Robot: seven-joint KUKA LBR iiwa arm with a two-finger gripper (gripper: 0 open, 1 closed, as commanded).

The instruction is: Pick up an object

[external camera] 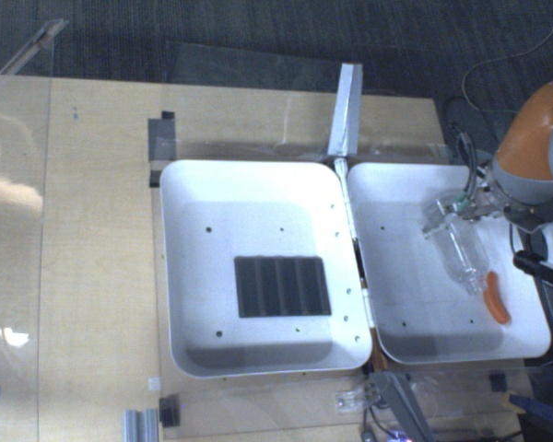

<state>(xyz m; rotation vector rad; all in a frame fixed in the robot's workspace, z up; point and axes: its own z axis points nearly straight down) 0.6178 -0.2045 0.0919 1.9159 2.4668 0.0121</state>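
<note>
A dark ribbed block is seen flat in the left bin. In the right bin, a clear plastic item, hard to make out, lies beside an orange piece. The tool is placed at the clear item's upper end; its state cannot be told. The arm is cut off at the right.

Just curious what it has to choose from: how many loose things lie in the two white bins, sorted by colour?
Dark grey: 1, ribbed block, left bin
Clear: 1, bottle, right bin
Orange: 1, carrot-shaped piece, right bin
Total: 3
</note>
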